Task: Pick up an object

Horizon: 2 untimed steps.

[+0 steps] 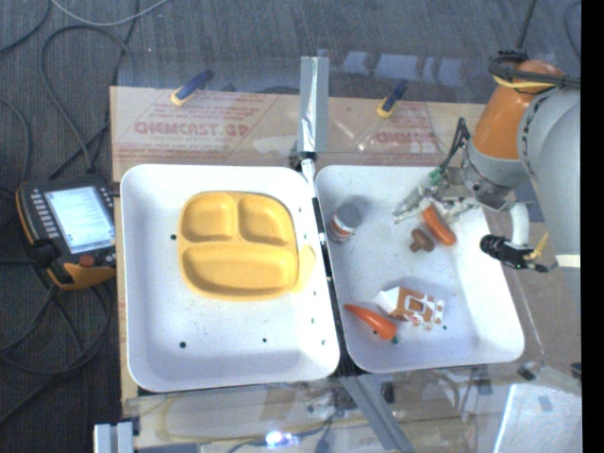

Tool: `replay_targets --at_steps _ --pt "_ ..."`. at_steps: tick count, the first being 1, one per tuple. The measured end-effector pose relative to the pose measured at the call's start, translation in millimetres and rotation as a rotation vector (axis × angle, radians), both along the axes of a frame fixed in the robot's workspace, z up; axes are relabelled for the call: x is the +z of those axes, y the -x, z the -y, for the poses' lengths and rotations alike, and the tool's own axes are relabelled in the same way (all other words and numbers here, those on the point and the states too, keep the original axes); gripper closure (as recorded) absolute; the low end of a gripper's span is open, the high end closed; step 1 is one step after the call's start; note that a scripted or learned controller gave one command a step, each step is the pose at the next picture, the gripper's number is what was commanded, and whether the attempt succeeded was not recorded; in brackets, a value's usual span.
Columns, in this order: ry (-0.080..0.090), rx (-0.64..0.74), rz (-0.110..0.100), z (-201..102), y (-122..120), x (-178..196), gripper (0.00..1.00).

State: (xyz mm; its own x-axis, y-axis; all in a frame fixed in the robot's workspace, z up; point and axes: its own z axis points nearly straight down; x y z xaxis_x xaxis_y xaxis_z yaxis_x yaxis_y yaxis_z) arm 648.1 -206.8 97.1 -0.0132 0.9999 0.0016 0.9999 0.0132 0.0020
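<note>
grey arm (557,149), orange band (500,111), metal pincer (427,201)

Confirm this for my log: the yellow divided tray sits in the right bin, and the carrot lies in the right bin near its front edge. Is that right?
Not quite. The camera view shows the yellow divided tray in the left bin, not the right one. The rest holds: the carrot lies in the right bin near its front edge.
</note>
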Motion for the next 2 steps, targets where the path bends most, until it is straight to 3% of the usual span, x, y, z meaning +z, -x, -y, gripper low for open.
replay_targets --at_steps 1,2 --pt "0.005 0.002 -0.003 -0.4 0.2 8.8 1.0" --pt "0.007 0.144 -0.003 -34.3 -20.5 111.7 1.0"
